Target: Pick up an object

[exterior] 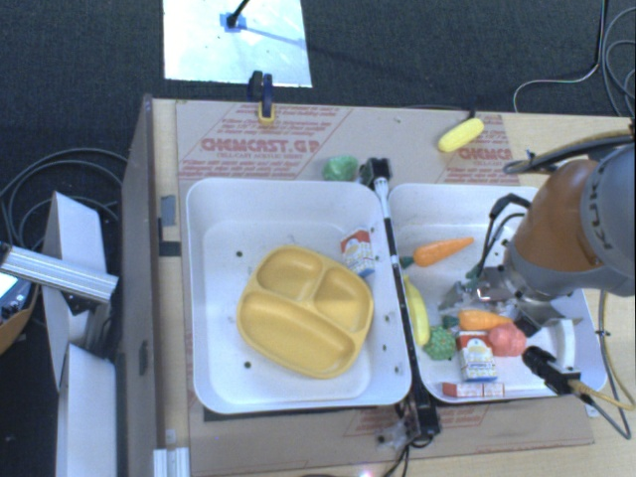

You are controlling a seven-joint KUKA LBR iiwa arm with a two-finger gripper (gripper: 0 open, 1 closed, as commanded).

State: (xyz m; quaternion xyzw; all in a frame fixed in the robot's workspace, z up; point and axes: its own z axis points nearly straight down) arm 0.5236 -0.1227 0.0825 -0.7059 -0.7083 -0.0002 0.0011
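Observation:
The right bin (pixel 437 207) holds several toy foods: a long orange carrot (pixel 442 251), a yellow banana (pixel 415 312) along the left wall, a green broccoli (pixel 440 343), a short orange piece (pixel 483 319), a pink-red fruit (pixel 508 339), a small white carton (pixel 479 360) and a flat red-and-white box (pixel 471 391). My gripper (pixel 476 291) hangs low over the middle of this bin, just above the short orange piece and right of the banana. The arm's orange band (pixel 556 229) rises behind it and hides the bin's right part.
In the left bin (pixel 214 266) lies a yellow divided plate (pixel 304 311), with a small carton (pixel 358 251) at the bin's right wall. On the bench behind the bins sit a yellow toy (pixel 460 134), a green toy (pixel 341 169) and a clamp (pixel 263 95).

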